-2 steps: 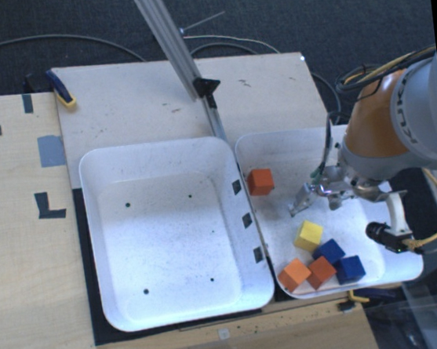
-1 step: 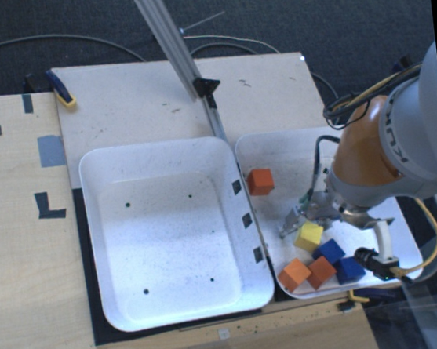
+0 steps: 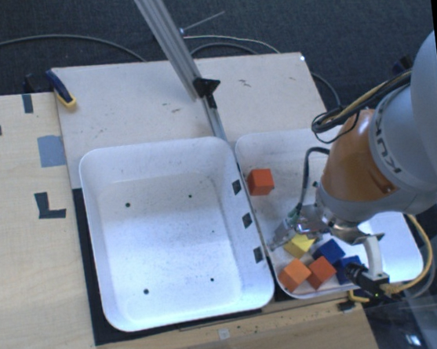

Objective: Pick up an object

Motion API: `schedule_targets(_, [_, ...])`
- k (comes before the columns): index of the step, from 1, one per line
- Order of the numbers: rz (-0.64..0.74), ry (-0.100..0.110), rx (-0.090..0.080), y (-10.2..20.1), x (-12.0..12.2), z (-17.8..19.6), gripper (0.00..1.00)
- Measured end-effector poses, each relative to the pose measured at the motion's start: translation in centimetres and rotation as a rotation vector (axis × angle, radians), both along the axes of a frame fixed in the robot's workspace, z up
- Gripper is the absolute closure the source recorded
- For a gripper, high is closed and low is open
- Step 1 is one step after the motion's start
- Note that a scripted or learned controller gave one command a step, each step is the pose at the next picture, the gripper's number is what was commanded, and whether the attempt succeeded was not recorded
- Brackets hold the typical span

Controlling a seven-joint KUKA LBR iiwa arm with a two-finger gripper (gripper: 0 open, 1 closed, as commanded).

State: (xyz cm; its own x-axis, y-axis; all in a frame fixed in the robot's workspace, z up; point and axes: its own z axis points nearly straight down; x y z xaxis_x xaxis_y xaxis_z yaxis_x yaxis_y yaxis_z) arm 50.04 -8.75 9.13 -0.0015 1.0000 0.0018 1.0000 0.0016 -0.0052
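Now arm (image 3: 375, 162) bent low over right bin (image 3: 278, 145), above yellow block (image 3: 299, 244).

— What sits on the bench (image 3: 23, 257)?
— Two shallow white bins side by side: the left bin (image 3: 170, 231) on a black mat (image 3: 89, 265), the right bin (image 3: 279, 150) touching its edge.
— Anything else on the surface?
— Grey and dark tape marks (image 3: 50, 151) on the pale wood at left, and a blue-and-yellow clamp (image 3: 61, 89) near the far corner of the board.
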Motion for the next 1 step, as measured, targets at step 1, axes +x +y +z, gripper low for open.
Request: schedule_targets(1, [0.0,0.0,0.0,-0.06,0.03,0.93,1.0])
